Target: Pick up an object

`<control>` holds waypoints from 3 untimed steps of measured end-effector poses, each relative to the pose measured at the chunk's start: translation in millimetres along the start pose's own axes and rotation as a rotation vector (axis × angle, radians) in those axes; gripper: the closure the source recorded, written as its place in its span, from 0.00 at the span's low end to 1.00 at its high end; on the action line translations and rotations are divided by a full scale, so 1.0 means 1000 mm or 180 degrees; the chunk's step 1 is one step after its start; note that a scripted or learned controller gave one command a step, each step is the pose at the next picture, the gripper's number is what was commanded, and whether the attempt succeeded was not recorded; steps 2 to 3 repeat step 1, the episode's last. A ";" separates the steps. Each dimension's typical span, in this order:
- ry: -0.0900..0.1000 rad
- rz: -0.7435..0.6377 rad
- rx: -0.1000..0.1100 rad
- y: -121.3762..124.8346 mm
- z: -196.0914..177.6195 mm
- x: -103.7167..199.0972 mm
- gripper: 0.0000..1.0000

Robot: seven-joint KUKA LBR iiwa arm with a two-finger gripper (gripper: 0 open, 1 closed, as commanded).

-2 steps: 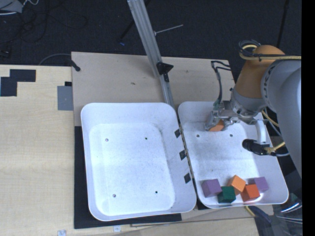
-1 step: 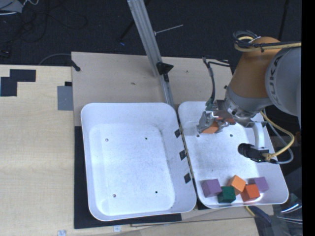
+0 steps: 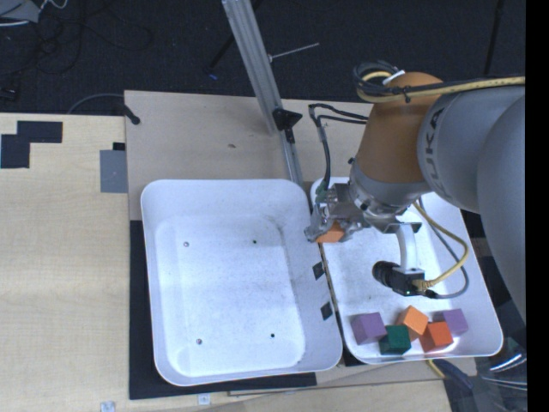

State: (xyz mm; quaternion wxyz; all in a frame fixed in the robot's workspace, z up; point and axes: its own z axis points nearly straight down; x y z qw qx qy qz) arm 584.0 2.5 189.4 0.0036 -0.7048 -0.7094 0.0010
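While the grey arm [image 3: 480, 153] leaned in from the right, its orange band sat high over the right bin [image 3: 491, 340], and the gripper [image 3: 331, 227] was down at that bin's far left corner, right against the wall shared with the left bin [image 3: 154, 197]. A small orange piece [image 3: 334, 235] showed at the gripper's tip, just above the bin floor. Was it clamped or merely lying under the tip? From this slant I could not tell, nor whether the gripper was wide or narrow.

Well apart from it, at the near end of the right bin, the other blocks sat in a tight cluster. A purple block [image 3: 369, 326] was on the left, with a green block [image 3: 396, 340] just beside it. An orange block [image 3: 415, 319] sat behind the green one, a red-orange block [image 3: 437, 336] was touching or nearly touching it, and a second purple block [image 3: 455, 320] was at the right end.

A black fitting [image 3: 391, 275] with a yellow cable hung below the wrist, between the gripper and the cluster. A slim metal rail [image 3: 257, 67] slanted up from behind the bins.
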 end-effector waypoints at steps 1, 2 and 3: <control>-0.0002 0.0003 0.0009 -0.062 0.001 0.062 1.00; -0.0002 0.0003 0.0009 -0.062 0.001 0.062 1.00; -0.0002 0.0003 0.0009 -0.062 0.001 0.062 1.00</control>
